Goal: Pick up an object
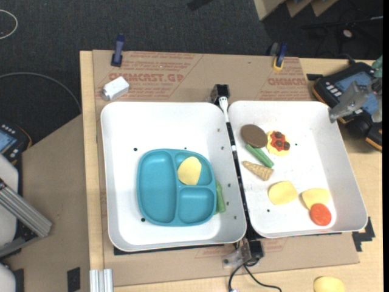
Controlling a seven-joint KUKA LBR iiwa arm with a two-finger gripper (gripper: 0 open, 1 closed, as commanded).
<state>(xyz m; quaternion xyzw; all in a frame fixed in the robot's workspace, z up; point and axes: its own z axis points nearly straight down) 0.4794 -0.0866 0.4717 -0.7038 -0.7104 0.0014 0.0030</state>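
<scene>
Objects for picking: all small food items, most in right bin (340,163). Brown oval patty (253,135) near bin's far-left corner, touching green bean pod (259,155) just below it. Small pizza w/ red dots (279,142) just right of patty. Cone (258,170) along left wall, long axis running left-to-right, tip toward bin centre. Pale yellow lump (282,193) and second yellow piece (314,196) toward near edge, red-orange tomato (320,214) touching that second piece at near-right corner. Left bin (121,132) w/ teal divided plate (159,187); yellow lemon-like piece (189,170) in plate's far-right compartment; green strip (219,198) wedged beside plate's right rim.

Gripper (347,104) at far-right corner of right bin, up over rim, grey and blurred. Can't tell how far apart jaws stand; nothing seen held.

Key relation: every right-bin item lies left of and nearer than gripper, i.e. toward bin's centre and near edge. Closest candidates prob. pizza and patty, left along far side; tomato and yellow pieces straight down toward near edge. Likely still approach phase, no pick made. Cone and bean elongated, so jaws would need to close across short axis. Patty/bean contact a risk: could drag both.
</scene>
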